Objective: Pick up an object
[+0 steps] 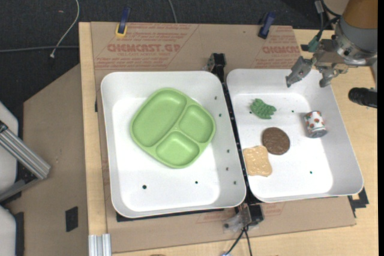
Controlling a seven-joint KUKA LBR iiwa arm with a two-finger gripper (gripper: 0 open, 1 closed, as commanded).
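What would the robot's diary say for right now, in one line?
gripper: open, holding nothing, over right bin's far edge | can, cookie, cracker: untouched | green plate: left bin

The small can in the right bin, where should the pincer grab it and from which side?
Across the can's round body, coming straight down. It lies on its side, apart from the cookie and close to the bin's right wall, so the fingers should probably close along the wall rather than toward it. The pincer is open above the bin's far edge.
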